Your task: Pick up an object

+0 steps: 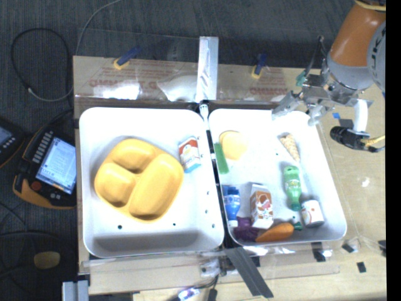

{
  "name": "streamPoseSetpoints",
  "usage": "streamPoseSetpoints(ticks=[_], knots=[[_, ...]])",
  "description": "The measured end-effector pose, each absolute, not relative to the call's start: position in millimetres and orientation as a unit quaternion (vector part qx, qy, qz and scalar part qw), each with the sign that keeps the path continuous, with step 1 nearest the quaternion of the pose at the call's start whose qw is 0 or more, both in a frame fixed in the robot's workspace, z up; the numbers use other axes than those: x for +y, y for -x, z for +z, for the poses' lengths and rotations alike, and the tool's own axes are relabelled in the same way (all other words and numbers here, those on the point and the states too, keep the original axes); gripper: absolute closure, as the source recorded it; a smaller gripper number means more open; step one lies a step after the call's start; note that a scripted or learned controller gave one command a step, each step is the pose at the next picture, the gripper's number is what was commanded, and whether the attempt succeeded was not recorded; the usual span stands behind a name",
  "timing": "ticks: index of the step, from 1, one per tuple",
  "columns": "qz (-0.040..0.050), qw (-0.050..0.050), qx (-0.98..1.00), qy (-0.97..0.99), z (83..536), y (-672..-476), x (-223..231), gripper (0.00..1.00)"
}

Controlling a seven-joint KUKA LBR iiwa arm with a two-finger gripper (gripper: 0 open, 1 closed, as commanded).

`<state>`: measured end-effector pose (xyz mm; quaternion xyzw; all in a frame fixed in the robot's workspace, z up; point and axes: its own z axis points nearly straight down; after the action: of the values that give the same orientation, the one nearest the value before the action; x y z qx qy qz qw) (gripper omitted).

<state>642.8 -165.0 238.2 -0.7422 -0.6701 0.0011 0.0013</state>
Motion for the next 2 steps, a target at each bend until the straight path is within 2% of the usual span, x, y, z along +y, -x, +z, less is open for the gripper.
streamPoseSetpoints(ticks=[1, 2], knots=[[0.0015, 0.001, -0.715, 0.699, 126.5, -608.1, -184.7, 0.00], [-0.0028, 0.001, -0.718, 0.696, 95.3, -580.4, -208.3, 0.00]])
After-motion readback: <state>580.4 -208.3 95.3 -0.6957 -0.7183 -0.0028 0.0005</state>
